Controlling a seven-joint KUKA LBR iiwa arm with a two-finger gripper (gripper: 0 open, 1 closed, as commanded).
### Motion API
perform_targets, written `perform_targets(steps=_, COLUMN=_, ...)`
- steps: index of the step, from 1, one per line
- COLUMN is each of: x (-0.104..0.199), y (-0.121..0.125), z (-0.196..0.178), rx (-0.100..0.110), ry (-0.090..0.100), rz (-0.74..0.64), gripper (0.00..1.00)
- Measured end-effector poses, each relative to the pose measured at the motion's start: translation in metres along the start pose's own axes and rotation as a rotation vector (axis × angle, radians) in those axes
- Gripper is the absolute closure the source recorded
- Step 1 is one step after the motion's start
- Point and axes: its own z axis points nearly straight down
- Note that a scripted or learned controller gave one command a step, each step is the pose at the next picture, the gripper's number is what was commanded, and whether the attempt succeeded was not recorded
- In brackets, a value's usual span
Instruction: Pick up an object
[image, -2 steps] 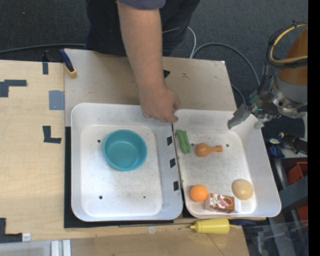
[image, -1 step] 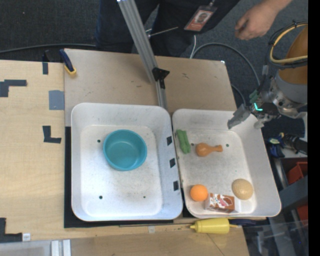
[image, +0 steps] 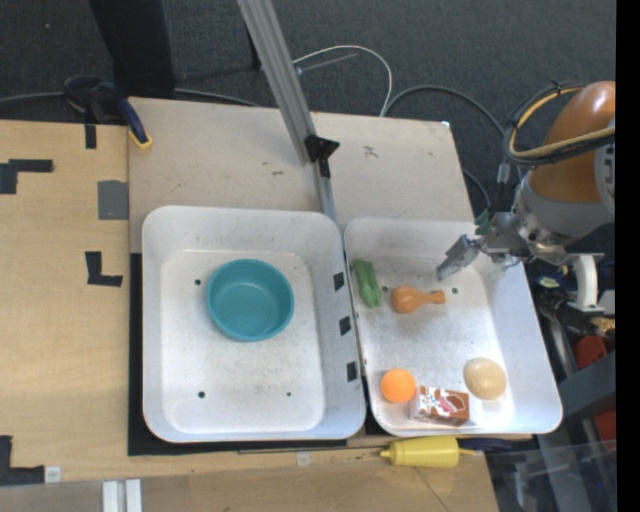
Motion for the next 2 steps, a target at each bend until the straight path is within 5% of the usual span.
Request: perform_targets(steps=2, x=-0.004, y=-0.014, z=0.114, rx=0.000, ry=0.000, rz=0.000, gripper=0.00)
